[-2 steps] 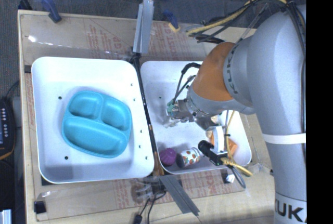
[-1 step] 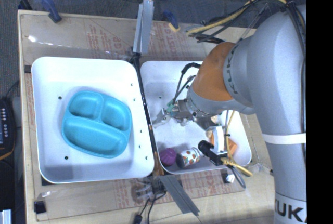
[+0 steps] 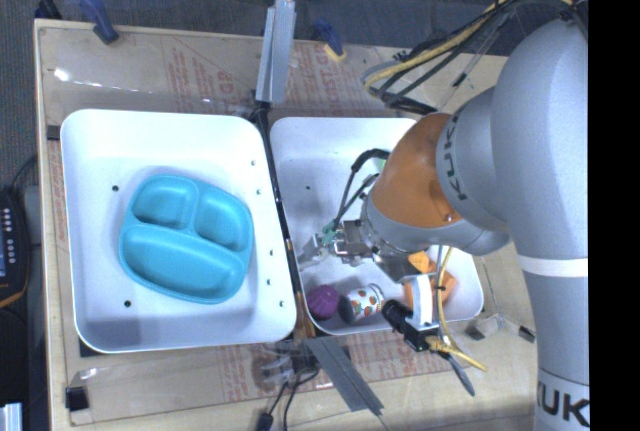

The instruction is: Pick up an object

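**Grey arm low over the right bin, nothing seen in its grasp**

Uppermost and closest to the lens, we record the grey arm with an orange band (image 3: 540, 149). It reaches in from the right and covers much of the right white bin (image 3: 310, 159). Its gripper (image 3: 333, 241) sits low inside that bin, close to the wall shared with the left white bin (image 3: 90, 149). We cannot tell whether the gripper is spread or pressed together, and we see no object in it.

Candidate objects, right bin, near edge:
- small purple round object (image 3: 323, 300), just below the gripper and apart from it.
- small jar with a printed label (image 3: 362, 303), lying on its side, just beside the purple object on its right.
- orange piece (image 3: 445, 283), further right, partly hidden under the wrist; we cannot make out its shape.

Left bin: a light blue plastic plate with three compartments (image 3: 187, 237) lies flat near the middle, turned at a slant to the bin walls. Two smaller compartments are on its far side, one larger on its near side.

Both bins rest side by side on the pale bench (image 3: 150, 69).
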`<state>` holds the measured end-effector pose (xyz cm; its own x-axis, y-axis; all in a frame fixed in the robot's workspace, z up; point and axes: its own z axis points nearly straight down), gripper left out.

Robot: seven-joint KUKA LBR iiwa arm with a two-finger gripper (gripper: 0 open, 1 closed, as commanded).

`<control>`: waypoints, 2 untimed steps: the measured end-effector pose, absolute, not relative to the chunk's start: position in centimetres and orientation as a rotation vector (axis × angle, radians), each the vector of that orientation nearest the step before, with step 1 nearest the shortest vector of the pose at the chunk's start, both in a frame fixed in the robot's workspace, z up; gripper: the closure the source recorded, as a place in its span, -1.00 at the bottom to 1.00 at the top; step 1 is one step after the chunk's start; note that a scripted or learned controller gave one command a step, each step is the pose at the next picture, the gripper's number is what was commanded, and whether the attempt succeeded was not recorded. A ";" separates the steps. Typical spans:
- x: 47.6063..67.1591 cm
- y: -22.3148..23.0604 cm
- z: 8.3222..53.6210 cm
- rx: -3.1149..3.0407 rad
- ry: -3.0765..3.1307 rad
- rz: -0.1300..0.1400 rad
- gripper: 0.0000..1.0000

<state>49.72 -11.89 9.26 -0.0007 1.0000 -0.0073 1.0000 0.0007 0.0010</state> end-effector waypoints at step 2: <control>49.4 -16.7 9.1 2.217 2.227 -0.001 1.00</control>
